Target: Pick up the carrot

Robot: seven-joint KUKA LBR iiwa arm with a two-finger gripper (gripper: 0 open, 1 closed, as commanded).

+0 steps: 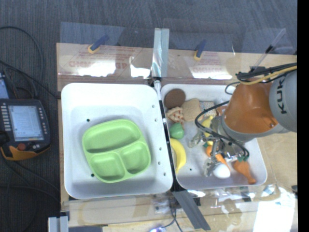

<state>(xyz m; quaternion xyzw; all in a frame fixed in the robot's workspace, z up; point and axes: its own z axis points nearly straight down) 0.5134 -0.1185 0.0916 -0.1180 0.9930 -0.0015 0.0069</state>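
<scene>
Grey carpet is surrounding the table [72, 54], which is carrying two white bins side by side. Left bin [77, 129] is holding a green divided tray [116, 150]. Right bin [258, 170] is holding the clutter: a brown round item [175, 97], a green piece [176, 130], a banana [178, 153], a white egg-like item [222, 171], and an orange piece by the near right corner [243, 169].

I'm hanging my end effector [216, 154] low over the right bin's middle. The carrot [216, 152] is reading as the small orange bit right under my wrist, near the egg-like item, but I'm not certain of that ID. Can't tell whether I'm clenched, released, or grasping anything, since my wrist is blocking the view.

Progress: I'm judging the approach as done, grasp unconfirmed, lift not yet done.
</scene>
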